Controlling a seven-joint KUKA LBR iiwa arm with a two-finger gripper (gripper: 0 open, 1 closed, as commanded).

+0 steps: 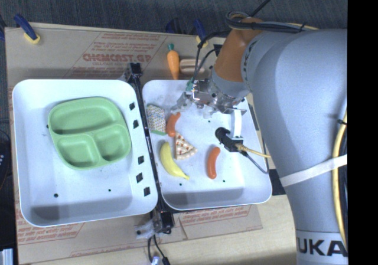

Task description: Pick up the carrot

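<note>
1 orange plastic carrot (172, 62) is lying untouched outside the right white bin (251, 190); gripper (204, 100) state cannot be told.

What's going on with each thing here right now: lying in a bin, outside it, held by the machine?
carrot: lying outside the bins, on the cardboard behind the right bin, not held.
green tray: resting in the left bin, compartments bare.
banana: lying in the right bin.
pizza slice: lying flat beside the banana.
sausage: lying in the right bin.
gripper: over the right bin's back part.

Carrot (172, 63) behind right bin (251, 190)
</note>
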